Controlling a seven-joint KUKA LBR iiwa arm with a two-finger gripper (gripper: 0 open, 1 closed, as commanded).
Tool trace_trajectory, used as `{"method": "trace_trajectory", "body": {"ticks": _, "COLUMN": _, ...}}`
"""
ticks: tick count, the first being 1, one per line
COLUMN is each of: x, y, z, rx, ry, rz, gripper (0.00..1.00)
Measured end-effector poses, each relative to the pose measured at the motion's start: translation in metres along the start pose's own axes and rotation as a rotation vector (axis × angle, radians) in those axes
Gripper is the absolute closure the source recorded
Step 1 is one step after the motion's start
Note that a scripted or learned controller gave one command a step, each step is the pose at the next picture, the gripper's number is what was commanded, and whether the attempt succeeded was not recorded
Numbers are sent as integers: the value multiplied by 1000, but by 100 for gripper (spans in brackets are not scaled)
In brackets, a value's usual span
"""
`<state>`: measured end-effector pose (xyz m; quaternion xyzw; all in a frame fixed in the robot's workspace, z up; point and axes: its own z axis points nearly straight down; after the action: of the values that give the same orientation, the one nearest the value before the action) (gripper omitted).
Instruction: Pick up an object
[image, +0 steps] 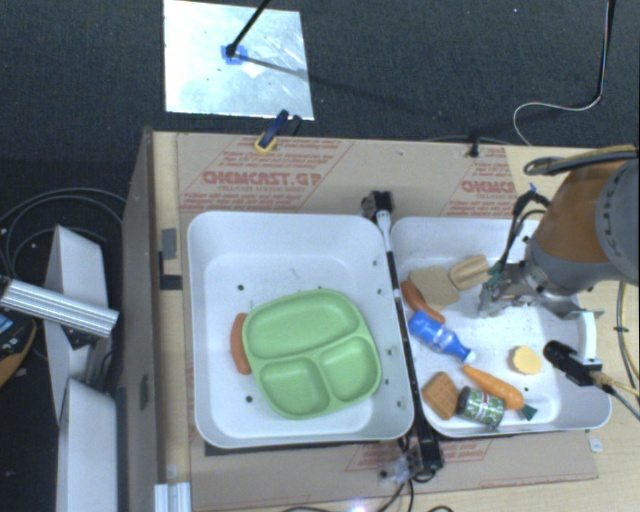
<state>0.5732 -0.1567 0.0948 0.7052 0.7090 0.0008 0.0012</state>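
Tan and pale, the bread-like piece (468, 270) is lying at the far side of the right bin (565, 400). My gripper (495, 295) is hanging low just beside it, on its near right. From this slanted view I am not able to tell how far my gripper is open, and I am not seeing anything held in it, so I am judging that nothing is picked up yet. I am taking that piece as my target, since it is the closest thing to me.

To do this well, I am thinking I should be centring over the piece before closing, so that I am squeezing across its narrow width and not nudging it away. It is looking light and rounded, so it may be sliding or rolling if I am touching one side first.

Crowding is the trouble here. A flat tan slice (432, 283) is sitting right against the piece on its left, and a sausage (413, 297) is lying just beyond that, near the wall between the bins. A grasp reaching too far left risks catching the slice as well.

Nearer the camera, a blue bottle (440, 335), a yellow disc (525, 360), a carrot (492, 385), a green can (483, 407) and a brown cracker (438, 393) are lying well apart from my gripper. Across in the left bin (290, 260), a green divided plate (310, 350) and a second sausage (238, 343) are lying out of the way.
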Motion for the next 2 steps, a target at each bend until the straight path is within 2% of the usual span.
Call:
{"method": "trace_trajectory", "body": {"ticks": 1, "x": 65, "y": 60, "z": -39, "rx": -2, "ry": 2, "rz": 1, "gripper": 100}}
{"method": "trace_trajectory", "body": {"ticks": 2, "x": 149, "y": 97, "z": -91, "rx": -2, "ry": 2, "rz": 0, "gripper": 100}}
